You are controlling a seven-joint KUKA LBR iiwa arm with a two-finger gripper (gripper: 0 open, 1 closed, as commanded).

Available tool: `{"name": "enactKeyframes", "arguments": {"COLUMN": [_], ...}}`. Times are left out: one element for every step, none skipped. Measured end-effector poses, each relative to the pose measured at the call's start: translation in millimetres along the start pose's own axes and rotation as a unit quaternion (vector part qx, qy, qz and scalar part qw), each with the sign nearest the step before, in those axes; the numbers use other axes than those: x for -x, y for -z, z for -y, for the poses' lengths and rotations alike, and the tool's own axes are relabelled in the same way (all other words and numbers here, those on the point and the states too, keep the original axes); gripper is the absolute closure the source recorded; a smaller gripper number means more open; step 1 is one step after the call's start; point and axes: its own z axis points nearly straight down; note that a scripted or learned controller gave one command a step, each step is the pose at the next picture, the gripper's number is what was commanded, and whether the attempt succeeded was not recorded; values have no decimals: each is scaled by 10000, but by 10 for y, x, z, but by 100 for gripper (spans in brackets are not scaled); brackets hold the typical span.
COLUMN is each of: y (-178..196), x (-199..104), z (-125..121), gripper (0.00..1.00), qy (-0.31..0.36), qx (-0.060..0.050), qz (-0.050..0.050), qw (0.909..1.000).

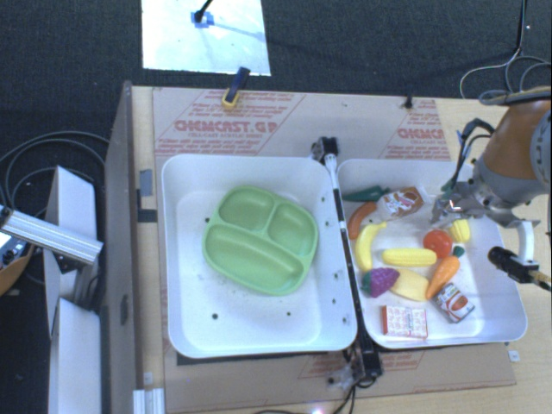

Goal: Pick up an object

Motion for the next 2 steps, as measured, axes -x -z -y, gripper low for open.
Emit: {"name": "enactKeyframes", "arguments": {"y": [619,583], "x": [49,43], "z": [227,226], "gripper": [100,0], "qy": [-12,-8], "qx": [0,-13], "qz": [-1,-6], "qw": [10000,10000]}}
